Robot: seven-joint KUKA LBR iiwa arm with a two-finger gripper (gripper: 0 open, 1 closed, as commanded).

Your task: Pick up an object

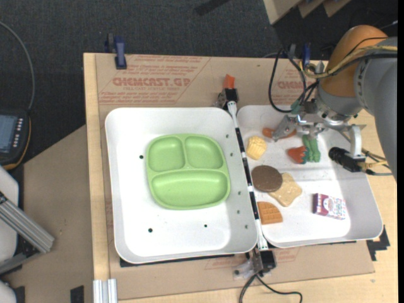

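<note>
Gripper (305, 126) is low over the far end of the right bin (353, 227), with the arm reaching in from the right. Whether it is spread or pressed together cannot be told from this angle, and nothing is seen pinched in it. Judgement: it is placed here because the nearest candidates lie in this far cluster. The pick looks to be at the approach stage and not yet made.

Right bin contents, far to near:
- small orange-red piece (269, 132) by the far wall, just left of the gripper
- green piece (312, 149) and red piece (296, 154) side by side, touching or nearly so, just beneath the gripper
- pale yellow chunk (256, 148) close to the dividing wall
- brown round disc (266, 178) overlapping a tan toast slice (288, 191)
- orange waffle-like piece (270, 214) near the front, by the left wall
- purple-and-white carton (329, 205) lying alone toward the right side

Left bin (126, 219) holds one green divided plate (187, 171) with three compartments, roughly centred and well apart from the walls.

Both bins rest side by side on the desk (95, 169), meeting along the middle.

Likely target is the green or the red piece. They sit so close that a grasp on one could nudge the other. The carton lies clear of the rest and looks the simpler take.
</note>
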